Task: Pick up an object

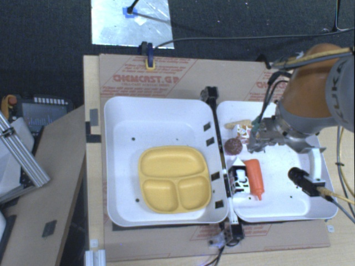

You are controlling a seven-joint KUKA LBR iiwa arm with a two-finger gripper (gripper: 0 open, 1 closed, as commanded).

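The arm reaches in from the right of the frame, and its tool hangs low over the upper left part of the right bin. Whether it is open or closed cannot be told from this slanted view, and nothing is seen in its grip. The nearest candidates lie just beside it: a small dark round object to its left and an orange carrot-like piece below it, next to a black-and-white item. The yellow divided tray sits in the left bin, well apart. A good pick likely means centring over one object, aligning across the carrot's narrow width, and descending straight while staying clear of the divider wall.
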